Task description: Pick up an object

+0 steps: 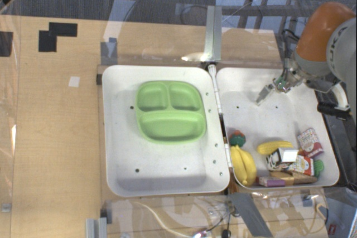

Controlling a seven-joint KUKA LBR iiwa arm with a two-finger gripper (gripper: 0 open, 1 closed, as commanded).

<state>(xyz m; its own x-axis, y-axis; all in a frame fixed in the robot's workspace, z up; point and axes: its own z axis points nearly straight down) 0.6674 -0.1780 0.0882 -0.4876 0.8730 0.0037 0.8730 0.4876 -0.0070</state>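
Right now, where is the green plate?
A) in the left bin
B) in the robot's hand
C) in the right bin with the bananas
A: the green plate lies flat in the left bin, while the bananas sit in the right bin and the hand hangs over that one.

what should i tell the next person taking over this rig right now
Gripper: hangs over the bare upper part of the right bin, nothing between its fingers.
Objects: all piled at the right bin's lower end: banana bunch, single banana, small red and green fruit, several small packets.
Left bin: holds the green divided plate.
Done: nothing picked up yet.
Left: move down to the pile, close on one object, lift it.
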